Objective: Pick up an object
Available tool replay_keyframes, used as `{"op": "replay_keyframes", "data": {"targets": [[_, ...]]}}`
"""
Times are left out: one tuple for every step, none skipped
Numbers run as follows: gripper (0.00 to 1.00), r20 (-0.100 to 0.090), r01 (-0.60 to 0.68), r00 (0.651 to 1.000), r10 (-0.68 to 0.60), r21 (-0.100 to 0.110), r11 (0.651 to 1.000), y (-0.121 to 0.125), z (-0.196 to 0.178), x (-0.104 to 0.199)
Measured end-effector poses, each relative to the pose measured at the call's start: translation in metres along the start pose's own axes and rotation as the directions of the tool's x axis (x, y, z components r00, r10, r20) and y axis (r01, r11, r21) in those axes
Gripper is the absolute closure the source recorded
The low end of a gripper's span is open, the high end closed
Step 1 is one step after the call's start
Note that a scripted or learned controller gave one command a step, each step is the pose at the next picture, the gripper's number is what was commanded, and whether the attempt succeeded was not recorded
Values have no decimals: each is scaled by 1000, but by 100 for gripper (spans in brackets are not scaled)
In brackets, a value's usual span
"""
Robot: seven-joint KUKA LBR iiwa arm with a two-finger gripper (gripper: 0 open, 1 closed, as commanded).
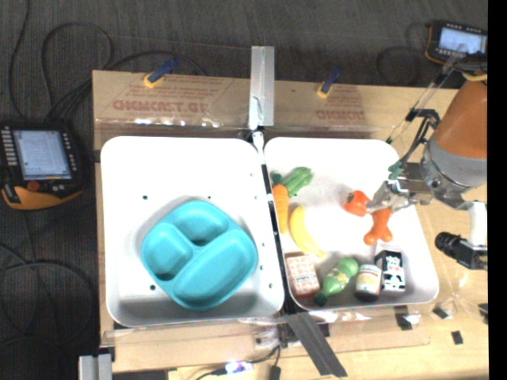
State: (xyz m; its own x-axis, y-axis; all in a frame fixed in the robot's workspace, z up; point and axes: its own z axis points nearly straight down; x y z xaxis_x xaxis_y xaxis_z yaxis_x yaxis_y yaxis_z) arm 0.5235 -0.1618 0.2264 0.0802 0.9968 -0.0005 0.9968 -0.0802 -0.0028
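- Your gripper [386, 200] sits over the right white plastic bin [333, 153], near its right wall, low among the toys.
- Whether it is spread or pinching anything, you can't tell from this angle; the tips blur into the orange toys.
- Nearest candidates: small round orange-red toy [356, 203] just left of the tips, and orange bone-shaped toy [379, 226] just below them. Either may be touching the tips; unclear.
- Rest of that bin: green leafy toy [295, 180], orange carrot-shaped toy [280, 204] against the divider, yellow banana toy [302, 229], brown patterned box [301, 272], green bottle-shaped toy [337, 278], small jar [367, 281], black-and-white carton [390, 270].
- Left bin [127, 165] holds a turquoise divided plastic plate [200, 252].
- Risk: two orange toys are close together, so closing may catch both or nudge one away.
- Risk: the round one looks likely to squirt out of an off-centre pinch.
- Risk: the bin wall is close; a lateral correction could clip it.
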Motion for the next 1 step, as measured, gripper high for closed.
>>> {"op": "replay_keyframes", "data": {"targets": [[100, 2, -23, 1000, 23, -1, 1000, 45, -90, 86]]}}
